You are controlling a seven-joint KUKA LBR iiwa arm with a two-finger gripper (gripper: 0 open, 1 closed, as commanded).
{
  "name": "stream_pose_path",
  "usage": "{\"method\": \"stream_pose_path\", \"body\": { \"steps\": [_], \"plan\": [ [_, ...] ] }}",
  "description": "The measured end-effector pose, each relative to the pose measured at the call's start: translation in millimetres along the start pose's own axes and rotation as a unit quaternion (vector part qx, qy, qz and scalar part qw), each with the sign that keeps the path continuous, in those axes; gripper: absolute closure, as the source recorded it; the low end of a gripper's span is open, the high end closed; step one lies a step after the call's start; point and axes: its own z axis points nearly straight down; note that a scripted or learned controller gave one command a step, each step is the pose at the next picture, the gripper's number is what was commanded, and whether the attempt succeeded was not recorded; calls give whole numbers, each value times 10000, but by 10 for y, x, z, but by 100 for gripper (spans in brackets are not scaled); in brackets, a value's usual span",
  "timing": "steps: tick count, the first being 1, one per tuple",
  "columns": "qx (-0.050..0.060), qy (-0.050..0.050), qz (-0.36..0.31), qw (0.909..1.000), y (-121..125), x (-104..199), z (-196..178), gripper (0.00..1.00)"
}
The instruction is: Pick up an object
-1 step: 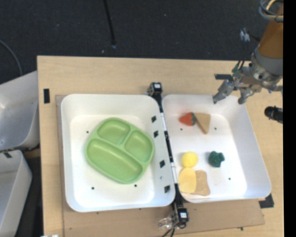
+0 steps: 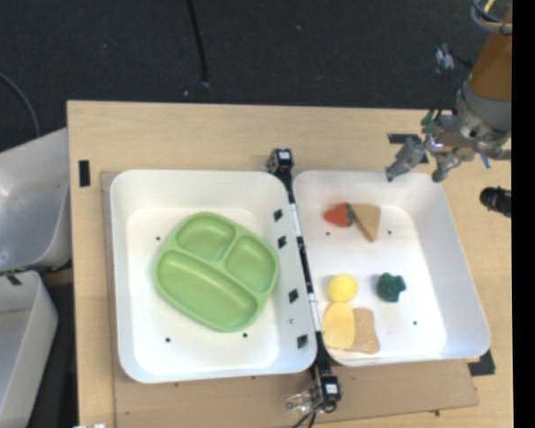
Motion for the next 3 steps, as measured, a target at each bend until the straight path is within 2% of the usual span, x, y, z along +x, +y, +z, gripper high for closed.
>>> {"method": "stream_pose_path", "body": {
  "steps": [1,3],
  "plan": [
    [21,-4,13,10000,-74,-92,543,0],
    [-15,1,9,10000,0,-159,1408,0]
  ]
}}
